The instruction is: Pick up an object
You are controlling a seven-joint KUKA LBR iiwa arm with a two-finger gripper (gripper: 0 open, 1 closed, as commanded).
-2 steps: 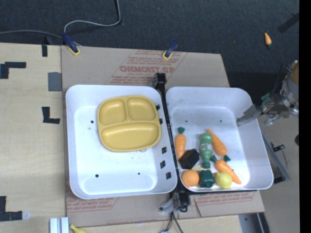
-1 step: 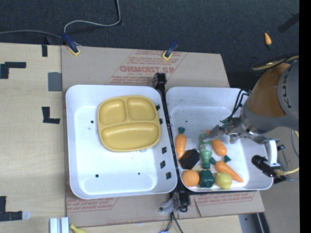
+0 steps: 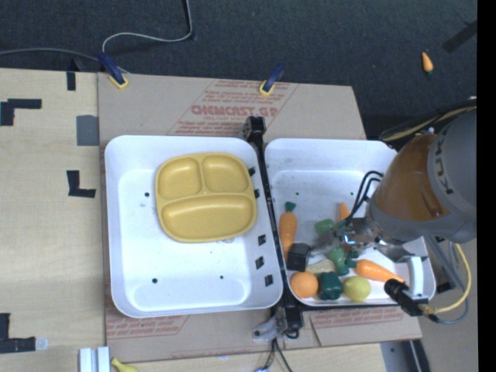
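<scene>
Down at the near rim of the right white bin [image 3: 325,152] sit one round orange fruit [image 3: 304,284], one yellow-green ball [image 3: 356,288] and two orange toy carrots [image 3: 287,230], among green pieces. Whether the gripper [image 3: 346,237] grips anything, I cannot tell. One yellow divided plate [image 3: 206,195] lies in the left bin [image 3: 132,231]. Red cardboard print reads "CHEMCAST".

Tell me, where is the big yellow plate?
The yellow divided plate lies flat in the left white bin, toward its top half, close to the black divider between the two bins.
</scene>
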